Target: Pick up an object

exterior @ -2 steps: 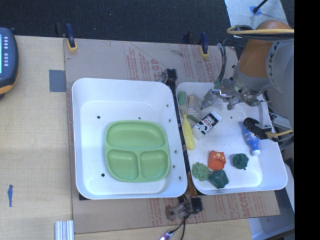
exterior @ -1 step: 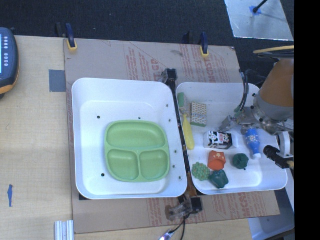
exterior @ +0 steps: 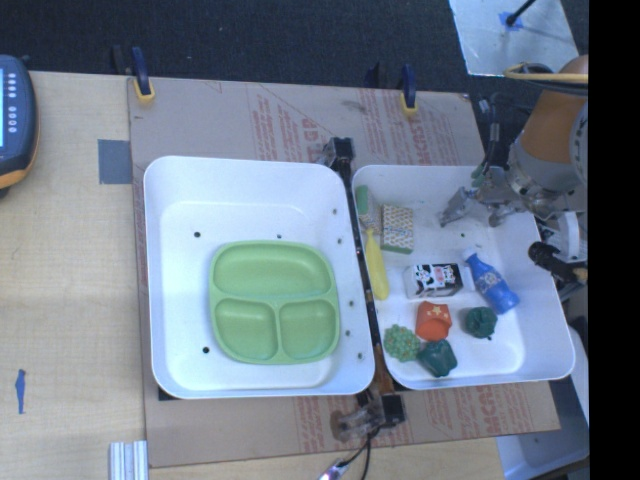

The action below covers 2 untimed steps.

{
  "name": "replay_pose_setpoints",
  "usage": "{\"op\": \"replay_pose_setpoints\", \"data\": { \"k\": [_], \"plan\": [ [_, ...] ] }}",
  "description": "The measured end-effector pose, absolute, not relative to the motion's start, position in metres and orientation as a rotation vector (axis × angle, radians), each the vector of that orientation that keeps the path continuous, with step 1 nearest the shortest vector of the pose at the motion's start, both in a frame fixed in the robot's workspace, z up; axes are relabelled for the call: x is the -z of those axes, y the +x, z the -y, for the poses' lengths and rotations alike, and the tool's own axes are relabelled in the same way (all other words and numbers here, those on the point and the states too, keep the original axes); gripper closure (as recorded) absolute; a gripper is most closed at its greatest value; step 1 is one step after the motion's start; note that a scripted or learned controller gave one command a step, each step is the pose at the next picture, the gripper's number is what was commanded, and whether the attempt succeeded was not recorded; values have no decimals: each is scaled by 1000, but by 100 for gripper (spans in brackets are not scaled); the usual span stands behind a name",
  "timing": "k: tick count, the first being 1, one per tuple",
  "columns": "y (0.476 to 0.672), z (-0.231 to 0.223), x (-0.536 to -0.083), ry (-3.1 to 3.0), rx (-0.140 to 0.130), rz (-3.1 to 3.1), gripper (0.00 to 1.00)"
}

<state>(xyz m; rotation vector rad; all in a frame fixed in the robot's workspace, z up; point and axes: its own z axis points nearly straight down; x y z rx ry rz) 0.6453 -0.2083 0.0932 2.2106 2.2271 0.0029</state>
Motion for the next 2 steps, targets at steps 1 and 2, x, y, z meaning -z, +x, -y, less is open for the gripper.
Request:
{"op": "replay_pose_setpoints", "data": {
  "k": [1,2],
  "plan": [
    [648,132,-92,2212,2,-2236,0],
    [563,180,-91,2227,13,-2224,0]
  ]
}}
